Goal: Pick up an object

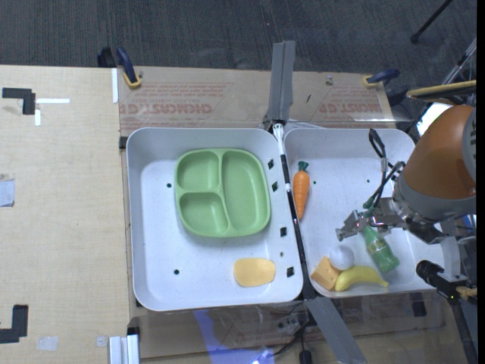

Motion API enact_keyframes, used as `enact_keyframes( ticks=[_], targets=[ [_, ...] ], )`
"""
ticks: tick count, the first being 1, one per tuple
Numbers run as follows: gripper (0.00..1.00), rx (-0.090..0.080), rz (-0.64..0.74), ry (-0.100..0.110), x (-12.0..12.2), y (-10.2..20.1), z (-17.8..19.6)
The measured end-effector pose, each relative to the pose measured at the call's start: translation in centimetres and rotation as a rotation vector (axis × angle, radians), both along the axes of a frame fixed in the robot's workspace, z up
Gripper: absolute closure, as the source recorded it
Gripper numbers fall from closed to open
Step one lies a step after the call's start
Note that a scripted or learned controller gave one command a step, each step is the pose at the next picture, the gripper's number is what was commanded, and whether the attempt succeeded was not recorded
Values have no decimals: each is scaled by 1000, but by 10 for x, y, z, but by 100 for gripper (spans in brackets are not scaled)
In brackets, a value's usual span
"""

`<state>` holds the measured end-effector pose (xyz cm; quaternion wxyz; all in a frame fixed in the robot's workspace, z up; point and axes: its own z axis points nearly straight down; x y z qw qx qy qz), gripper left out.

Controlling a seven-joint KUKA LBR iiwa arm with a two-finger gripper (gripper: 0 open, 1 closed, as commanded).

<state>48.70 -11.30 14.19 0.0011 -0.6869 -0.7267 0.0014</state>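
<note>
One green bottle [381,252], lying on the floor of the right bin [341,139], toward its near right corner, neck pointing up-left. Directly over the neck end: gripper [358,224], grey metal, low above the bin floor. Spread of gripper not readable from this angle; cannot tell whether bottle gripped or merely underneath.

Just left of bottle: small white ball [342,258]. Below that, touching or nearly so: banana [362,278], curved, lying along the near wall. Left of banana, tucked in the near left corner: yellow-orange wedge [326,274], against the ball. Well apart from this cluster, along the left wall of same bin: carrot [301,190], upright in view, green top toward far side.

Behind gripper, to the right: arm [443,158], orange band large in view, grey housing beneath it, cables running down toward the wrist.

Across the shared wall: left bin [151,226]. Inside, toward far side: green divided plate [223,192], three compartments, flat on the floor. Near the front wall, apart from plate: pale yellow flat piece [254,272], oval-ish, kind unclear.

Beyond both bins: strip of printed cardboard [197,97], clipped with blue clamps [121,59] at the corners. Left of everything: light wooden bench top [61,218] with black corner marks.
</note>
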Motion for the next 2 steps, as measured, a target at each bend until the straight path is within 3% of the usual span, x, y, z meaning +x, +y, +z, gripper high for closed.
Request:
enact_keyframes(
  ticks=[1, 2],
  targets=[
    [0, -3, -24, -16, -6, -46, -44],
    [0, 1, 162, -1, -10, 6, -50]
  ],
)
